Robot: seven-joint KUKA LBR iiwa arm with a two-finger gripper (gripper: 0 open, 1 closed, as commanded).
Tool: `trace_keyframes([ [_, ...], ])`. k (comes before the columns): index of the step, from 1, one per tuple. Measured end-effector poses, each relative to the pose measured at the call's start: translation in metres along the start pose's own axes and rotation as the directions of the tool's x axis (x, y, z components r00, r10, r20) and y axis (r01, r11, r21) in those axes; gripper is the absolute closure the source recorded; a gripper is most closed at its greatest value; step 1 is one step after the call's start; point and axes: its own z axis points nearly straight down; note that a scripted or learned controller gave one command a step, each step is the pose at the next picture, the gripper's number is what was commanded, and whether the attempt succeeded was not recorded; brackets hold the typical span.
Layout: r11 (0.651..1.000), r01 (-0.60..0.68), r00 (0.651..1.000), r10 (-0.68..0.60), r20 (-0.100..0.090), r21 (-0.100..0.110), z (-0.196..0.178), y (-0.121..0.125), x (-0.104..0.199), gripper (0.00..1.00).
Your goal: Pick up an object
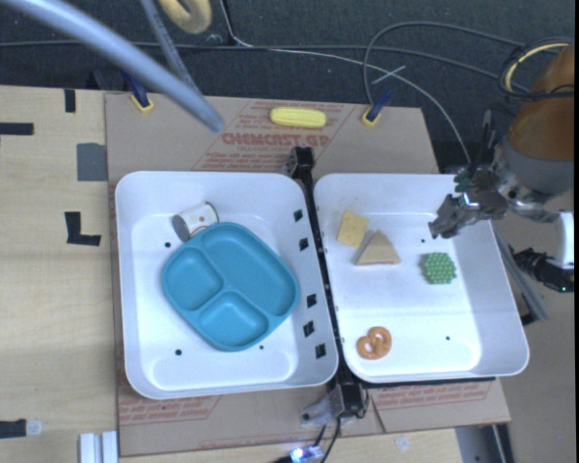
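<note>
With the tool (448, 222) poised above the right white bin (482, 355), finger spread impossible to judge, the small green knobbly ball (439, 267) just below could be nudged aside.

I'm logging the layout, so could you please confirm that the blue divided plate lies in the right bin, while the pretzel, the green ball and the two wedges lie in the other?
Not quite: the camera view shows the blue divided plate in the left bin. The pretzel, green ball and two wedges lie in the right bin.
</note>
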Motion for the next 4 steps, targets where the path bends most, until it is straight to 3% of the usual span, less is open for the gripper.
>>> trace_keyframes([
  [2, 1.0, 0.004, 1.0, -0.004, -0.001, 0.004, 0.021, 0.009, 0.109, 1.0],
  [4, 1.0, 0.007, 1.0, -0.007, -0.002, 0.002, 0.003, 0.016, 0.231, 1.0],
])
